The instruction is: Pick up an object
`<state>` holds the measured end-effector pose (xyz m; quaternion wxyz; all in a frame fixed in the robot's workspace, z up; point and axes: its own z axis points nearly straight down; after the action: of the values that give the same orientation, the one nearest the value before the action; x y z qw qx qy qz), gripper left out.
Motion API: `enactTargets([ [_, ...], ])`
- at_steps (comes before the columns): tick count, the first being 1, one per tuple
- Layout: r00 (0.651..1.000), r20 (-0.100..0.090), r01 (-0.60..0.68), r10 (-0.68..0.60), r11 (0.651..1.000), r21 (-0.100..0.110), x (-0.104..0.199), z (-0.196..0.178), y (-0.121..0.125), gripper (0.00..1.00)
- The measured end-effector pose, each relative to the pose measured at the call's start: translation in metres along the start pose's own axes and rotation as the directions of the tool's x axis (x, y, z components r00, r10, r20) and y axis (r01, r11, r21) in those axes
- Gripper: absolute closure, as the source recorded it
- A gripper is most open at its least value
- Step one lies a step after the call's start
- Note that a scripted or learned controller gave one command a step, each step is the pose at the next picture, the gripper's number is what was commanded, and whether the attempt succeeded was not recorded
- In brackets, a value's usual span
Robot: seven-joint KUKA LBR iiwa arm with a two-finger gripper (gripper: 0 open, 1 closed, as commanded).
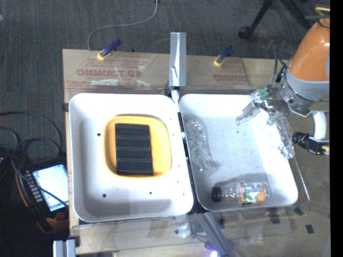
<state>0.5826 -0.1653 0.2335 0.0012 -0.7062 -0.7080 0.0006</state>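
The arm sits at the right edge of the bench with its gripper (266,110) over the upper right part of the right bin (236,143), its pale fingers (247,113) spread apart with nothing between them, so the step in hand looks like the approach before any grasp. The likeliest targets lie in that same bin: a plastic bottle (239,192) on its side near the front wall, dark cap pointing left, and a crumpled piece of clear plastic (196,146) against the left wall by the divider. Both are well apart from the gripper. The next move would call for travelling toward the front of the bin, lining the open fingers across the bottle's round body and descending far enough to close on it without rolling it away. The left bin (86,143) holds a yellow tray (111,143) with a dark ridged insert. The bottle's label shows orange and green but its words are too small to read; the board behind the bins carries faded red lettering, not clearly legible
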Motion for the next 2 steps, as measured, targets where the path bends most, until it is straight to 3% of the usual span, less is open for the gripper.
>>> enactTargets([
  [1,1.0,0.002,-0.017,0.017,1.0,0.001,-0.034,0.038,-0.049,0.0],
  [2,0.981,0.003,0.195,-0.195,0.981,-0.003,-0.042,-0.019,-0.091,0.0],
])
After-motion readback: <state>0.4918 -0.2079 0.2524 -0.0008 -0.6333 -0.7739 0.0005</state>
